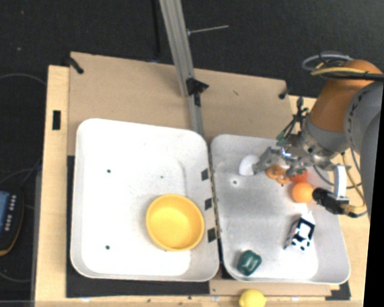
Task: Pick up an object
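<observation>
Gripper low over right bin

Gripper (280, 166) sits at the upper right of the frame, over the right bin (240, 215); I cannot tell its state. An orange ball (302, 192) lies just beside it. I see a yellow bowl (174, 222) in the left bin (107, 188), and a green object (250, 262) at the right bin's lower edge.

Yellow bowl (174, 222); orange ball (302, 192); green block (249, 261); yellow lemon (252, 300); white bins (111, 148).

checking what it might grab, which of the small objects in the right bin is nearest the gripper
The orange ball, just below and right of the gripper. The black and white object and the green object lie farther toward the bin's near edge.
</observation>
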